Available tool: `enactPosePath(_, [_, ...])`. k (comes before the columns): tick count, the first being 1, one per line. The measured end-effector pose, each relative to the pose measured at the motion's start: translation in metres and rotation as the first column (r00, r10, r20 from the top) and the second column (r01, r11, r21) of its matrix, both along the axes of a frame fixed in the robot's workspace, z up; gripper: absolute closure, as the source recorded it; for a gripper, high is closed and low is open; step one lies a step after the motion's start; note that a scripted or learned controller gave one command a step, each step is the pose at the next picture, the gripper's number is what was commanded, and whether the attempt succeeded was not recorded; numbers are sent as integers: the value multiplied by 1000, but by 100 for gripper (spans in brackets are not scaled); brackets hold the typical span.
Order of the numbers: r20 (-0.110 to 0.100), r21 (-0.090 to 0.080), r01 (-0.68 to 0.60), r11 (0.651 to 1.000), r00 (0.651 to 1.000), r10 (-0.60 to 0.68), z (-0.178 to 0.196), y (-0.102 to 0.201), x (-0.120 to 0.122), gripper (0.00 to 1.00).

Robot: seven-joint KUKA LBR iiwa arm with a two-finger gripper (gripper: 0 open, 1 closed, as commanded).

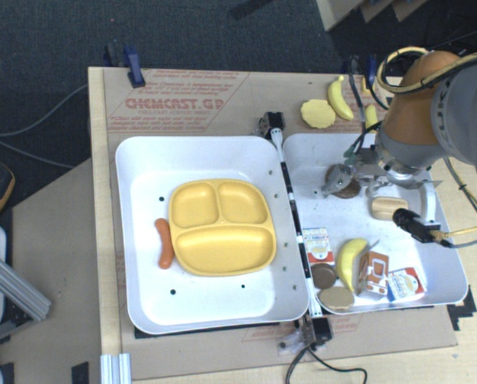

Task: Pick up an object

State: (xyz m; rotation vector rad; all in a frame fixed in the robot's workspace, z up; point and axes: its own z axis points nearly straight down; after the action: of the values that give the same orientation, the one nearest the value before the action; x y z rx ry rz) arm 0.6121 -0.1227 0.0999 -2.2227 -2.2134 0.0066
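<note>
Hand: the hand (342, 178) sits low in the far part of the right bin (442, 286), over a small brown thing; whether it is clenched or released I cannot tell.
Banana: a smooth yellow banana (351, 264) lies in the near part of the right bin, long axis near-to-far, among small printed packets (386, 277).
Left bin: a yellow three-part plastic tray (221, 227); just left of it a sausage (165, 242), long axis near-to-far.
Table: beyond the bins, a second banana (340, 98).

Brown bench (190, 102) with two white bins (142, 294), a banana (340, 97) and yellow piece (318, 113) behind.
</note>
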Motion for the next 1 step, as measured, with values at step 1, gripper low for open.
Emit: enactPosePath(1, [14, -4, -7, 1000, 1000, 7, -13, 8, 53, 0])
